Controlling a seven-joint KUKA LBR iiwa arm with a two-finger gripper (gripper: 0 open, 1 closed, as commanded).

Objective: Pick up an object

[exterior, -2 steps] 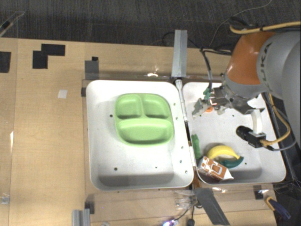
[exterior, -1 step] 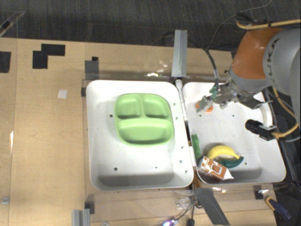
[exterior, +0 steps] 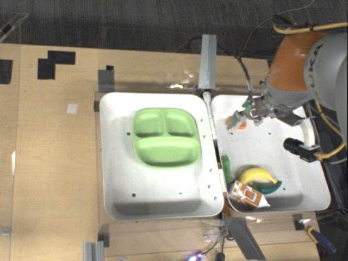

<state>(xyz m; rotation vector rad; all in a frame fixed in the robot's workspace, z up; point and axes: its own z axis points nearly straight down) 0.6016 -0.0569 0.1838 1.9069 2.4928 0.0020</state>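
Observation:
My gripper (exterior: 237, 119) hangs over the upper left part of the right bin (exterior: 304, 170), reaching in from the right. A small orange object (exterior: 240, 126) sits right at its tip, and whether it is held is unclear. Toward the front of the same bin a yellow banana (exterior: 256, 175) rests on a dark teal object (exterior: 270, 187). A brown and white carton (exterior: 248, 195) lies just in front of the banana. Along this bin's left wall lies a slim green object (exterior: 225, 168).
The left bin (exterior: 117, 162) holds a green divided plate (exterior: 165, 136) in its middle. A grey metal rail (exterior: 207, 64) stands behind the seam between the two bins. Wooden bench surface stretches out to the left.

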